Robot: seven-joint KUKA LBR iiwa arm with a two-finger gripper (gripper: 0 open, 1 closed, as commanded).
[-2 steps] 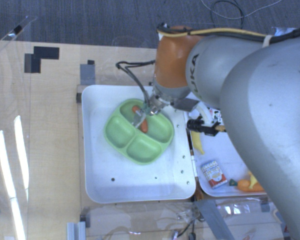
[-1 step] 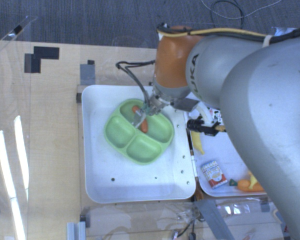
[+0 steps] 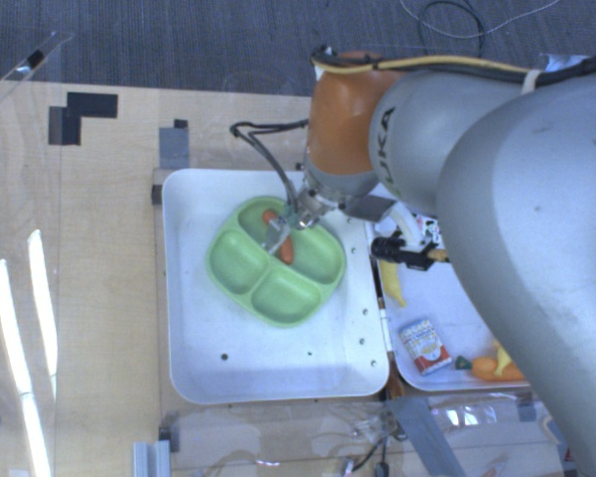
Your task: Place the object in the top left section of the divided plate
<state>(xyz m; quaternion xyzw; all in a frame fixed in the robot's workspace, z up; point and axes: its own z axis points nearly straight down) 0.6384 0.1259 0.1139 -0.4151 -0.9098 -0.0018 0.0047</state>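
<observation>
Hovering over the green divided plate (image 3: 274, 263), the end effector (image 3: 281, 235) pointed down into the plate's upper part; whether its fingers were open or closed could not be told. A small orange-red object (image 3: 286, 251) lay just beneath it, near the ridge between the plate's 3 sections. The plate sat in the left white bin (image 3: 204, 366). Letters "UKA" showed on the grey arm (image 3: 477, 157). A small red-and-white carton (image 3: 424, 345) lay in the right bin (image 3: 407, 374), its print unreadable.
</observation>
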